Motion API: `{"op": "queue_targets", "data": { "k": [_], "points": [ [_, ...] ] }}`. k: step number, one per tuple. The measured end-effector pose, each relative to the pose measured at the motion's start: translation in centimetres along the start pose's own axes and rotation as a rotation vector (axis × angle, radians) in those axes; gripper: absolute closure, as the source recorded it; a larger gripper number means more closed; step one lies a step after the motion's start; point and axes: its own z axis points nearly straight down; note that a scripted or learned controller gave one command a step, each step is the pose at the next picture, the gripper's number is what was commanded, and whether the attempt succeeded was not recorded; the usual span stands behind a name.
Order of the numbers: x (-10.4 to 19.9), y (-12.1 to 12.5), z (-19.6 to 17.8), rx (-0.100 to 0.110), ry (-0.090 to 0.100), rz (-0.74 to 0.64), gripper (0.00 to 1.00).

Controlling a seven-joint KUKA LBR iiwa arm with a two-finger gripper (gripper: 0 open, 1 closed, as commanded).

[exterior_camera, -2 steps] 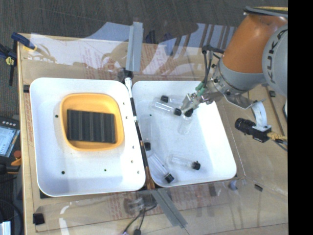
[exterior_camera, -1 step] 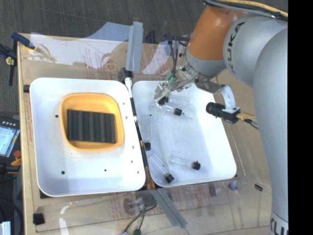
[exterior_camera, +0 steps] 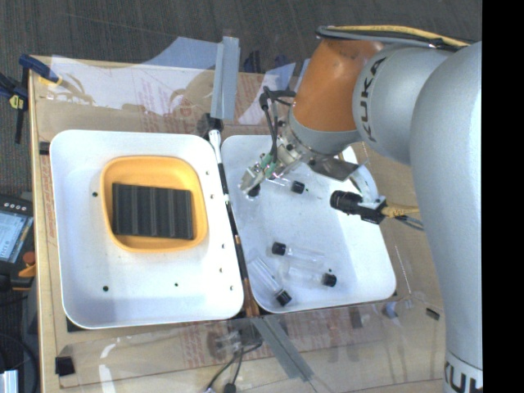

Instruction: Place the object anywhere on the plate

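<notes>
I see the arm (exterior_camera: 393, 97) reaching in over the right bin (exterior_camera: 368, 244), wrist low over that bin's far half. The gripper (exterior_camera: 260, 174) sits near the bin's far-left corner, close to the divider between the bins. Whether it is parted or clenched I cannot tell; the wrist hardware covers it.

Task things: clear plastic vials with black caps. Three lie in a loose cluster (exterior_camera: 296, 267) in the near half of the right bin, toward its near-left corner, just beside one another. One more vial (exterior_camera: 288, 186) lies close beside the gripper; I see no contact with it. A black cylindrical part (exterior_camera: 354, 204) juts out near the right bin's right side; I judge it belongs to the arm.

The plate (exterior_camera: 155, 173), yellow-rimmed with a dark ribbed centre, rests in the middle of the left bin (exterior_camera: 74, 260).

Handling judgement: vials look light, stiff, smooth and round, so likely to roll or squirt out of a pinch. Best hold is across the body at mid-length, square to the long axis, on a vial lying apart from its neighbours. Transparent walls make edges hard to read.
</notes>
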Motion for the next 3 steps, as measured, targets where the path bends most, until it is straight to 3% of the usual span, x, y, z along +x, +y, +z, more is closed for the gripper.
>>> {"op": "queue_targets", "data": {
  "k": [1,2,3],
  "points": [
    [4.3,2.5,0.0,0.002,0.001,-0.271,1.00],
    [4.3,2.5,0.0,0.002,0.001,-0.270,0.00],
    [6.1,5.5,-0.1,-0.003,-0.003,-0.217,0.00]
  ]
}}
